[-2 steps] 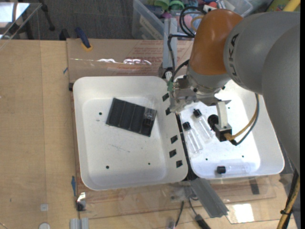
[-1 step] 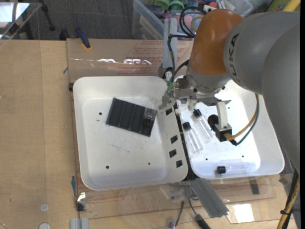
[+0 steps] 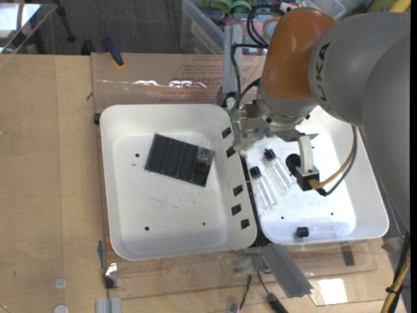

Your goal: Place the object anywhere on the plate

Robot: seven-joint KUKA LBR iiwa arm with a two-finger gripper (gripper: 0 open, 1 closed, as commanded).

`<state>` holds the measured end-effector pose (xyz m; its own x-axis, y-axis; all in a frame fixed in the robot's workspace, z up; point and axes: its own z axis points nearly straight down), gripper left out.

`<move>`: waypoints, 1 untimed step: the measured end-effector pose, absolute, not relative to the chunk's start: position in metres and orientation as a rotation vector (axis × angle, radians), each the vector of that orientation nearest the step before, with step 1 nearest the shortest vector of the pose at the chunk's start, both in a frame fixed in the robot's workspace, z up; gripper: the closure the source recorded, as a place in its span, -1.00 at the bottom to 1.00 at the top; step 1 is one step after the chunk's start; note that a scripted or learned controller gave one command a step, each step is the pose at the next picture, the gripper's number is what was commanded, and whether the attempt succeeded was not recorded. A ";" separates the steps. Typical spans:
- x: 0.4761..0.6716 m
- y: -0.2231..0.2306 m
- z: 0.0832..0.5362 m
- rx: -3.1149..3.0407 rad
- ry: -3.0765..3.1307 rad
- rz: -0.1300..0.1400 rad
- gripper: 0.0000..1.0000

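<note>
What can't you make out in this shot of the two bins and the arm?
- Gripper: in the camera view, over the right bin; its clear fingers blend into the white floor, so their state is unreadable.
- Right bin's far part: hidden by the arm.
- Dark flat object in the left bin: too blurred to identify.
- Plate: nothing I can pick out as one.
- Small black piece near the right bin's front: too small to name.

The wooden bench (image 3: 45, 175) carries two white bins. The left bin (image 3: 124, 233) touches the right bin (image 3: 365, 223).
</note>
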<state>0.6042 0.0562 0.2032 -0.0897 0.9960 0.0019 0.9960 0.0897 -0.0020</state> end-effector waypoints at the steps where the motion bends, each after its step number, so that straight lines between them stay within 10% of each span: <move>1: 0.604 0.056 0.203 -2.118 -2.317 0.001 -1.00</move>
